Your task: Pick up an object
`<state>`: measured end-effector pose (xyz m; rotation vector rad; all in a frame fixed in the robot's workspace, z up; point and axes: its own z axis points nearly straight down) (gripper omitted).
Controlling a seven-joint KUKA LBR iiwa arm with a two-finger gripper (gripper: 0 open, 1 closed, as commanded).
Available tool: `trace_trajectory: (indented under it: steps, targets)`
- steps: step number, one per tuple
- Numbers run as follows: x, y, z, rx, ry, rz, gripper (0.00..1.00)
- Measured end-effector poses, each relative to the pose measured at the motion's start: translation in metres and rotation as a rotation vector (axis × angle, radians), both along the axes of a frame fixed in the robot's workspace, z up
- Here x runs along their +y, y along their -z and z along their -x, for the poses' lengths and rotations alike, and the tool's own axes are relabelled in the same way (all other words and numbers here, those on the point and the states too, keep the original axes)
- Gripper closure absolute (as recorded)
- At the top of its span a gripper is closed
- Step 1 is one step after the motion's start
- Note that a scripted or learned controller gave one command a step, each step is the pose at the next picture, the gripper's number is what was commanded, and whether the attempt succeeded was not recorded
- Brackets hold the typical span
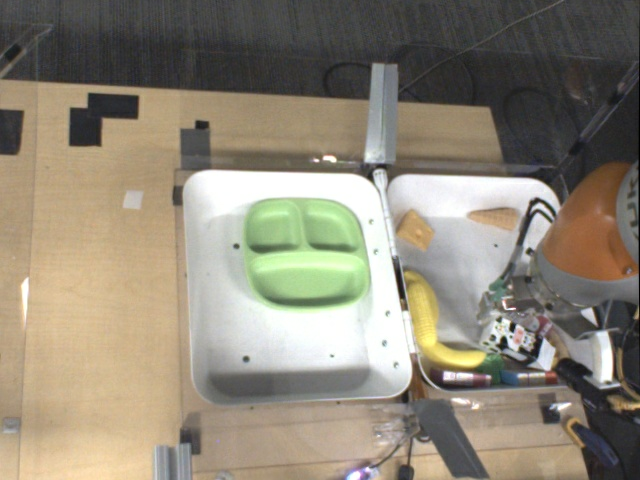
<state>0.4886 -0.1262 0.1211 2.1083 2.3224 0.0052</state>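
Note:
My gripper (512, 326) hangs low in the front right corner of the right bin (462, 268), below the arm's orange band (598, 236). Just left of it a yellow banana (432, 326) lies curved along the bin's left wall and front. A red marker (462, 376) and another marker (530, 375) lie along the front wall, right under the gripper. A tan wedge (415, 231) and a flat tan slice (495, 218) rest at the back of the bin. I see nothing between the fingers.
The left bin (205, 298) holds a green divided plate (303, 251) near its middle. A metal post (381, 113) stands behind the wall between the bins. Cables trail on the dark floor behind the bench.

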Motion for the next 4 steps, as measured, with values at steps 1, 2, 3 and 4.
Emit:
trace_trajectory:
  steps: [1, 2, 3, 4]
  targets:
    - [-0.028, 0.03, -0.003, -0.008, -0.182, 0.001, 1.0]
    - [0.047, -0.064, -0.024, 0.0, -0.031, -0.001, 1.0]
    - [0.012, 0.031, -0.097, -0.009, 0.207, -0.001, 1.0]
    - [-0.069, 0.031, -0.085, -0.007, 0.168, 0.004, 1.0]
